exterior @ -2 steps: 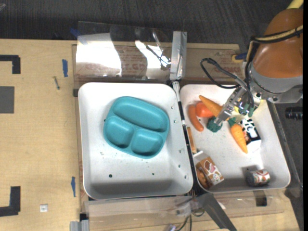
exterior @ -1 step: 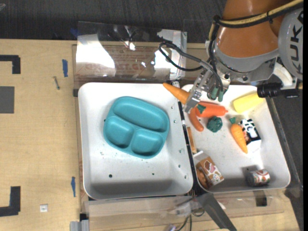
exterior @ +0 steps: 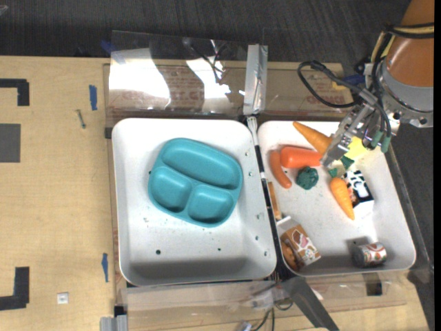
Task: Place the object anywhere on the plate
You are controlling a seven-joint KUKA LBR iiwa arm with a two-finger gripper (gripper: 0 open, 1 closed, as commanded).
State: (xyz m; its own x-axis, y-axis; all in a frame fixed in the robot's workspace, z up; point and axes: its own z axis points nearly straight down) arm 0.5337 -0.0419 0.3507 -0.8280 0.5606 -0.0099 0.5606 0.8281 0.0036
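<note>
Landmark: teal plate (exterior: 195, 180), three compartments, in left bin (exterior: 131, 240). Right of the plate, right bin (exterior: 400, 250): snack packet (exterior: 300, 245) and can (exterior: 368, 254) nearest, then carrots (exterior: 342, 194), green piece (exterior: 307, 178). Gripper (exterior: 339, 150) over far carrots; jaw state cannot be told.

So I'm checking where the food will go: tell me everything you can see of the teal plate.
The teal plate looks like smooth, matte moulded plastic, a rounded oblong with three compartments: one long one along the far side and two smaller ones on the near side, split by low ridges. It lies flat, turned at a slant, in the middle of the left white bin. All three compartments hold nothing. It touches only the bin floor, well apart from the toy food in the right bin.
</note>
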